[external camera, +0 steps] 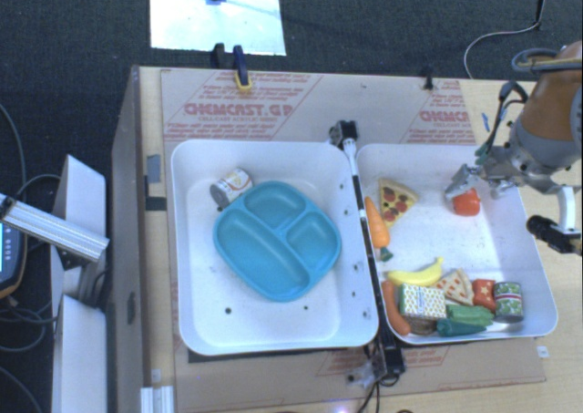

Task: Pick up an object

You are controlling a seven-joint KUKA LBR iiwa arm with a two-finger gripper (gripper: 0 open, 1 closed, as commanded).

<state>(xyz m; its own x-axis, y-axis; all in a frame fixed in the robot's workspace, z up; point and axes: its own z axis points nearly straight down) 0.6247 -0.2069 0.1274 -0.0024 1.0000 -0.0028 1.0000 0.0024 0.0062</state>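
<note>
Camera view, left bin (196,247): shallow white tray on the worktop (273,101); it holds a blue divided plate (276,240) lying flat in the middle, tilted on a diagonal, and a small can (231,187) on its side just beyond the plate's upper left edge, near or touching it.

Camera view, right bin (524,261): a pizza slice toy (396,199) near the top left; a carrot (376,223) along the left wall, long axis running roughly up and down the picture; a red-orange object (466,203) in the upper right part, apart from the rest.

Right bin, near edge: a crowded heap of a banana (418,273), a second pizza slice (455,285), a second carrot (394,306), a printed box (423,302), a green vegetable (466,316), a red piece (484,293) and a small tin (508,301), all touching or overlapping.

End effector (466,181): reaches in from the right over the right bin's upper right corner, directly above the red-orange object; fingers look narrow, but whether they grip the object cannot be told.

Task's thing: red-orange object, squat and rounded, no clear long axis, below the fingertips and clear of the heap.

Around: a blue clamp (240,67) at the worktop's far edge, a white sheet (216,1) on the dark floor beyond.
</note>
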